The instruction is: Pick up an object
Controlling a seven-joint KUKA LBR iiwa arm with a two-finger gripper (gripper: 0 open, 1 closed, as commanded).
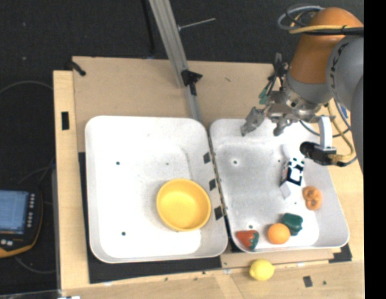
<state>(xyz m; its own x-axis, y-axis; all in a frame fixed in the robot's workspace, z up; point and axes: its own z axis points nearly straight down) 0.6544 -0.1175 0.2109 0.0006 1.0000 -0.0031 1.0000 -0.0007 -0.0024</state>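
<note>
Camera view shows your claw [266, 123] spread apart and holding nothing over the right bin's [243, 185] far rim; the orange [279, 233] sits near its front wall, so descending here risks closing on bare plastic.

Two white bins [149, 136], one yellow bowl [183, 204], one lemon [261, 270], one orange [278, 233], one gripper [266, 124].
</note>
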